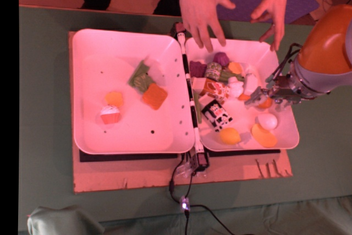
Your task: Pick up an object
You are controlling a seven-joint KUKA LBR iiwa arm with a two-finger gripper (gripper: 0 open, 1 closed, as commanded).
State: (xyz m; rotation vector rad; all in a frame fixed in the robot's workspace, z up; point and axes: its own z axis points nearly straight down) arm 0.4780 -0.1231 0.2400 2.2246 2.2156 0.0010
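My gripper (264, 100) hangs over the right side of the right bin (286, 143), just above a small orange piece and beside a white egg (268, 121). Close by lie a yellow lemon (230, 135), an orange disc (265, 137), a black-and-white carton (216, 115), a white figure (250, 84) and several small toys near the bin's back. The left bin (93, 140) holds a cupcake (110, 114), an orange ball (114, 98), an orange waffle-like block (155, 96) and a green item (141, 78).
Two human hands (201, 5) reach in over the back edge of the right bin, one above the purple toy (221, 58). A cable (187, 203) runs from the bins' front toward the bench edge. A green cloth (58, 221) lies at the bottom left.
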